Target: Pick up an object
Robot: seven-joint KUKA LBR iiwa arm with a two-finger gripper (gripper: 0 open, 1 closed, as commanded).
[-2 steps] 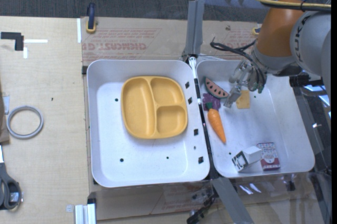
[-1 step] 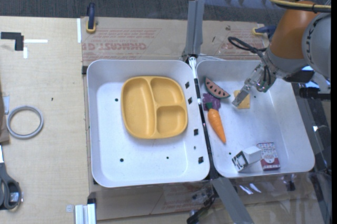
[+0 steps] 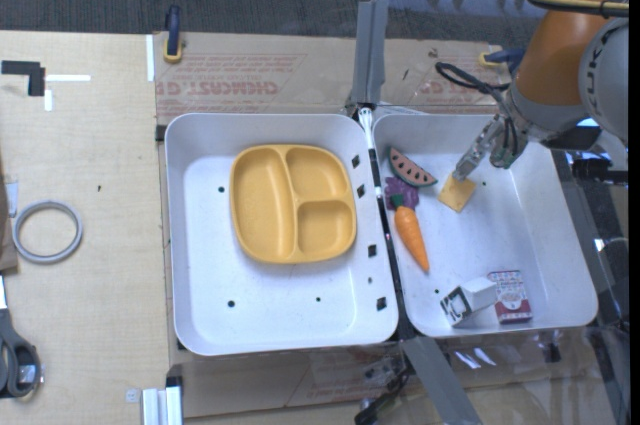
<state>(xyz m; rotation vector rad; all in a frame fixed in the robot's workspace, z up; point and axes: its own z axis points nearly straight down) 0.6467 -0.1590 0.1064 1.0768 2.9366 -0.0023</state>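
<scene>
Apparently the gripper point(image 3: 470, 168), its state unclear, is hovering over the light, stiff cheese wedge point(image 3: 457, 194); flat sides suit grasping.

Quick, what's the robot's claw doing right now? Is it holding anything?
Gripper: right above the yellow cheese wedge in the right bin; whether it grips the wedge cannot be told.

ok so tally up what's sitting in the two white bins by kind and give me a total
Toy food: 4 — watermelon slice, grapes, carrot, cheese wedge
Plates: 1 — yellow divided plate
Small boxes: 2 — red-and-white box, grey-and-white box
Total: 7
</scene>
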